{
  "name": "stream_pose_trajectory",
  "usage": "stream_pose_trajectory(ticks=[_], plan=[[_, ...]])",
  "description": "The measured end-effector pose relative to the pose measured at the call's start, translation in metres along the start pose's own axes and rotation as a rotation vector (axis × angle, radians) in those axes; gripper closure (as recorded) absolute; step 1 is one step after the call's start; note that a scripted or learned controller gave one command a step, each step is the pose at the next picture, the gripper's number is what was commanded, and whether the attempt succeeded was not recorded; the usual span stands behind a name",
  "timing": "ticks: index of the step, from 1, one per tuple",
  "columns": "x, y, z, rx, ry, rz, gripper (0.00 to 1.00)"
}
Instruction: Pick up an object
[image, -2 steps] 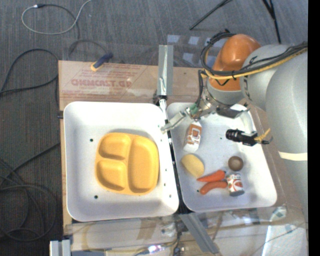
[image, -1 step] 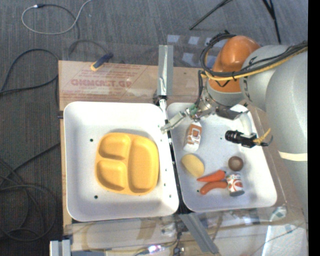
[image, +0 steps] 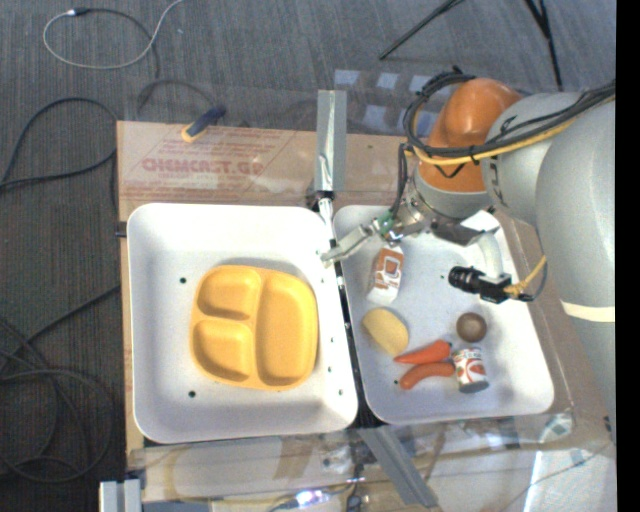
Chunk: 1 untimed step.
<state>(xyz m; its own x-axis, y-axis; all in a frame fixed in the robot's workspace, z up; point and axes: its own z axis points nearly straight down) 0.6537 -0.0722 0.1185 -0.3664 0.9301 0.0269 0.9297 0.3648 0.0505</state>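
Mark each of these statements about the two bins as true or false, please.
1. The yellow plastic divided tray lies in the left white bin. True.
2. The pale potato-shaped piece lies in the left bin. False: it lies in the right white bin.
3. Two orange carrot-shaped pieces lie side by side in the right bin. True.
4. The small brown ball rests on the yellow tray. False: it lies in the right bin.

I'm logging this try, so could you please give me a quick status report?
Gripper over the inner edge of the right bin, nothing seen between fingers. Small brown-and-white carton just beside it, untouched. Potato and carrot lie further off.
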Motion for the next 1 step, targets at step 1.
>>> stream_pose_trajectory(ticks=[1], plan=[[-0.0019, -0.0002, 0.0013, 0.016, 0.013, 0.049, 0.0]])
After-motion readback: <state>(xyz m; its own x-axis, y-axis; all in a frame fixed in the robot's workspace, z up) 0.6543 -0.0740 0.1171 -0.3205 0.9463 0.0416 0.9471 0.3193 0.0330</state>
